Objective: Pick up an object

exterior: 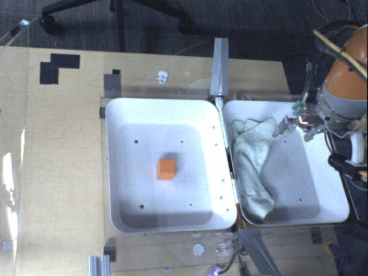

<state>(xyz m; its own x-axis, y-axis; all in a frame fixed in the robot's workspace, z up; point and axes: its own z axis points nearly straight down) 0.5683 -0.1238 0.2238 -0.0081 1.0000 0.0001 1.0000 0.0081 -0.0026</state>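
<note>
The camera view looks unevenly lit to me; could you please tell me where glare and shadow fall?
In the camera view, glare streaks the wooden bench at far left; the left bin has shadow along its near wall, and the orange cube stays crisp; the crumpled grey cloth shades the right bin beside it; the gripper looks slightly soft.

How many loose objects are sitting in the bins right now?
2. An orange cube lies near the middle of the left bin. A pale cloth is crumpled along the right bin's left side; it may hide something underneath.
</note>
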